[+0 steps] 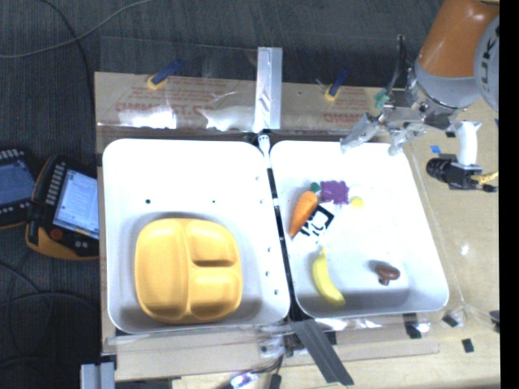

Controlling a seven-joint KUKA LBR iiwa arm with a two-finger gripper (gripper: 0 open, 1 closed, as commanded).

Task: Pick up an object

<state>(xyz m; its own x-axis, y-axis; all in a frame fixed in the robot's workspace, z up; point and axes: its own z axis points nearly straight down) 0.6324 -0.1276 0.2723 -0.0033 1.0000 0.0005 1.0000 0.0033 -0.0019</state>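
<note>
Two white bins (113, 160); one yellow divided tray (188, 267), one carrot (303, 211), one banana (326, 280), one purple toy (334, 191), one brown piece (387, 272)

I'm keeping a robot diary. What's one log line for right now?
end effector: above right bin back edge, holding nothing | carrot, banana: in right bin | yellow tray: left bin

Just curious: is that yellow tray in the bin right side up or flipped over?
Flipped over, it seems: the yellow tray shows raised, rounded compartment backs in the left bin.
</note>
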